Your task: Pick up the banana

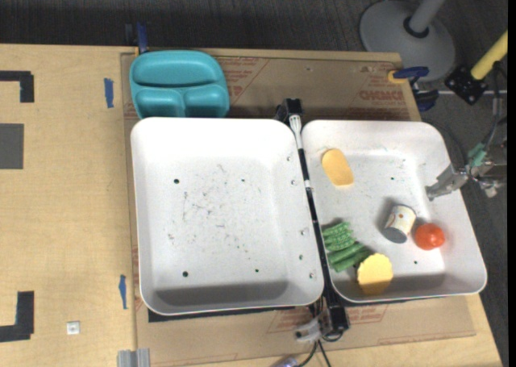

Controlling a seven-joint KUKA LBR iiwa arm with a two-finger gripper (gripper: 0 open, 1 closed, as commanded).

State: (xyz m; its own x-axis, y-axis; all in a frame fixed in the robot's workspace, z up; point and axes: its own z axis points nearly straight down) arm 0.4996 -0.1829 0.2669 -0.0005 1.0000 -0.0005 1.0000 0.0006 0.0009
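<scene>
My gripper [446, 185], whose opening I cannot tell, sits at the right bin's [463, 277] right wall, and the banana [337, 168] lies to its left, near the bin's upper-left corner, long axis roughly top-to-bottom.

2 white bins [218, 135], 1 teal tray [179, 83], 5 small items.

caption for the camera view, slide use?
Right bin holds yellow, green, grey and red items; left bin beside it; teal tray behind.
</scene>
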